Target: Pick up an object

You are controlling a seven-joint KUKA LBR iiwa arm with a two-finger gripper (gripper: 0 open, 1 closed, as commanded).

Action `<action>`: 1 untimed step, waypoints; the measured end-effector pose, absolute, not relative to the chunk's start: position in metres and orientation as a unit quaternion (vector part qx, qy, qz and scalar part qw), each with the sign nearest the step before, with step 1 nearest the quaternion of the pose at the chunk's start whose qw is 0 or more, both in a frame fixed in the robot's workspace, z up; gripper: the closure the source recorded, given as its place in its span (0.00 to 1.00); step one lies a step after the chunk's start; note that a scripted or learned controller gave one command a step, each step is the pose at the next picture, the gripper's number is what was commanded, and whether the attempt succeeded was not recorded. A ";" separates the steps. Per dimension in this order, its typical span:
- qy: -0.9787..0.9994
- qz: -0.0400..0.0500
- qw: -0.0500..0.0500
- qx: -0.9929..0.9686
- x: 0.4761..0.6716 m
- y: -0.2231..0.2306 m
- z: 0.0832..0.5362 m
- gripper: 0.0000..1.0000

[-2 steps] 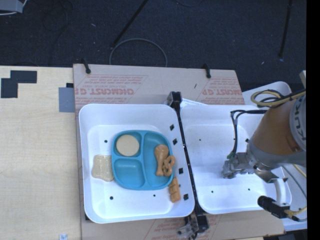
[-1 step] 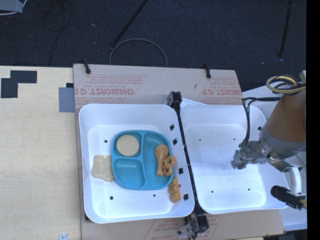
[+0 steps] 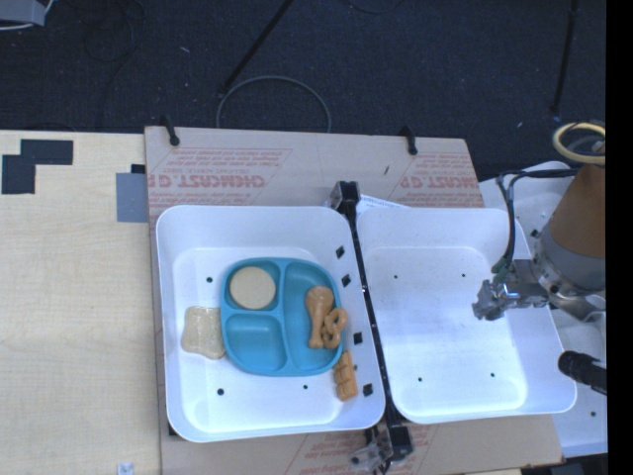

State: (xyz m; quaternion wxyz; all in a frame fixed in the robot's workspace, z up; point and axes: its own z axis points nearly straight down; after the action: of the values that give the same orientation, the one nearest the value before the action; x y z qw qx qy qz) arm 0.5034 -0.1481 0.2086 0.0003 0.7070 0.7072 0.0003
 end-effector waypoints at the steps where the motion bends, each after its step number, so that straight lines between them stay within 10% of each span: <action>1: 0.709 0.000 -0.001 0.705 0.521 -0.101 0.220 1.00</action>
State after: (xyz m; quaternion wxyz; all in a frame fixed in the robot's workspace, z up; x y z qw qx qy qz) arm 0.5210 -0.1010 0.2200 -0.0012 0.7054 0.7088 0.0003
